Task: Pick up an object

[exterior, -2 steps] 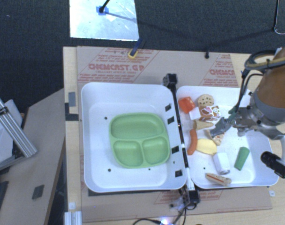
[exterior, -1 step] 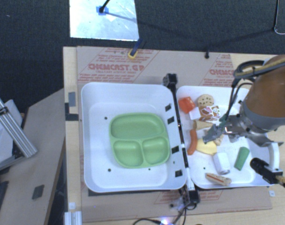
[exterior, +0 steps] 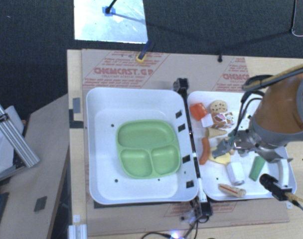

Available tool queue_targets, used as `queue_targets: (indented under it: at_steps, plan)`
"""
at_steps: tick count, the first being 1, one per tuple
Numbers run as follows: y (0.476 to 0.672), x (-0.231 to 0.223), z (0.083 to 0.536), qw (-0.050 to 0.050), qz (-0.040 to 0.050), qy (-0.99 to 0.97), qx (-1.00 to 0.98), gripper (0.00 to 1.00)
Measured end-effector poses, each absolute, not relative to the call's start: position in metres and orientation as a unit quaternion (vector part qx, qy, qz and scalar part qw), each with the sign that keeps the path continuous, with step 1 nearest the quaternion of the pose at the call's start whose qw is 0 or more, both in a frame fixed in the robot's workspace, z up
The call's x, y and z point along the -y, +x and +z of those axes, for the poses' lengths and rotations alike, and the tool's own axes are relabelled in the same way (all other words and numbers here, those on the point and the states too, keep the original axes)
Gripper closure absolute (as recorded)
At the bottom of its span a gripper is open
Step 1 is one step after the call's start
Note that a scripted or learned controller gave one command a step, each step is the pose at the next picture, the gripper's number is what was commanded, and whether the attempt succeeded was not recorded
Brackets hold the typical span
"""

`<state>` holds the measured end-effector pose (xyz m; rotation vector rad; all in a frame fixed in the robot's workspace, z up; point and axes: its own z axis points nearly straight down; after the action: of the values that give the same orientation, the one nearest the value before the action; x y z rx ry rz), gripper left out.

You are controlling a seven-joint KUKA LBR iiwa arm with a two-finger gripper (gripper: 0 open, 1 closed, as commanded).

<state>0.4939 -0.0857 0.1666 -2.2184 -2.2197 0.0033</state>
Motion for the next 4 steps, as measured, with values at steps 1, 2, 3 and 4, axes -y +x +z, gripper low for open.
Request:
queue_targets:
  at_steps: [1, 2, 3, 4]
  plan:
    - [0.495, 0.085, 0.104, 0.001, 0.0008, -0.707, 0.708, 0.0]
    - [0.495, 0.085, 0.084, 0.0, 0.0003, -0.707, 0.707, 0.0]
    - [0.496, 0.084, 0.095, -0.001, -0.0009, -0.707, 0.707, 1.0]
    - [0.488, 0.088, 0.145, -0.002, -0.0016, -0.707, 0.707, 1.0]
